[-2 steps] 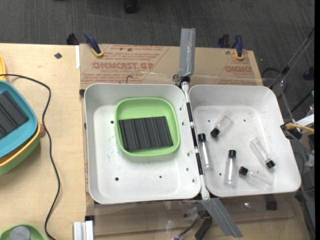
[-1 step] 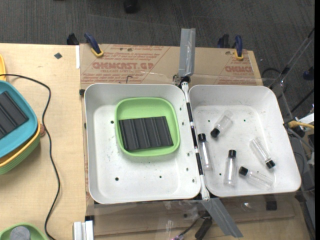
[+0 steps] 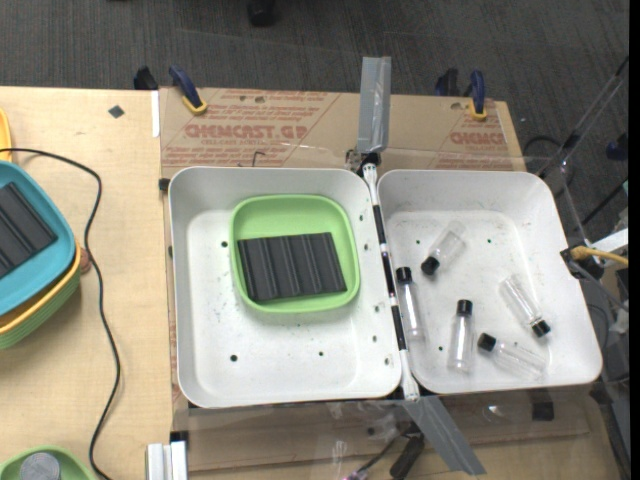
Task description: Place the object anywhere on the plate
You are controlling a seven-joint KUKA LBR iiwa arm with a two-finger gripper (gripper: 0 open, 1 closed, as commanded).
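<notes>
Camera view, read from near edge to far. Five clear vials with black caps lay in the right bin (image 3: 560,218), all apart from the plate. One vial (image 3: 516,357) lay nearest the front wall, an upright-looking vial (image 3: 460,337) just to its left, and a slanted vial (image 3: 523,302) behind them. A fourth vial (image 3: 409,308) lay along the seam between the bins, and the farthest vial (image 3: 444,249) was tilted near the bin's middle. In the left bin (image 3: 200,348) sat the green plate (image 3: 340,218), bearing a dark ribbed pad (image 3: 295,266). Beyond both bins, brown cardboard (image 3: 260,128) was clamped to the surface (image 3: 80,138). The state of the gripper could not be told.
</notes>
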